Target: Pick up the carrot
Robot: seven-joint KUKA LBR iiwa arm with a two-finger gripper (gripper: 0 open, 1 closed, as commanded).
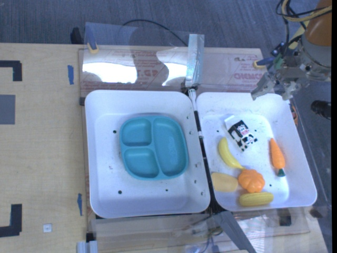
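Observation:
The carrot (pixel 277 154) is orange with a small green end and lies lengthwise by the right wall of the right bin (pixel 303 191). My gripper (pixel 275 92) hangs above the bin's back right corner, well behind the carrot and apart from it. Its fingers (pixel 260 91) are spread open with nothing between them.
Also in the right bin are a black-and-white carton (pixel 240 132), a banana (pixel 229 153), a pale yellow fruit (pixel 224 182), an orange fruit (pixel 251 179) and a corn cob (pixel 256 198). A teal divided plate (pixel 154 146) sits in the left bin (pixel 100 141).

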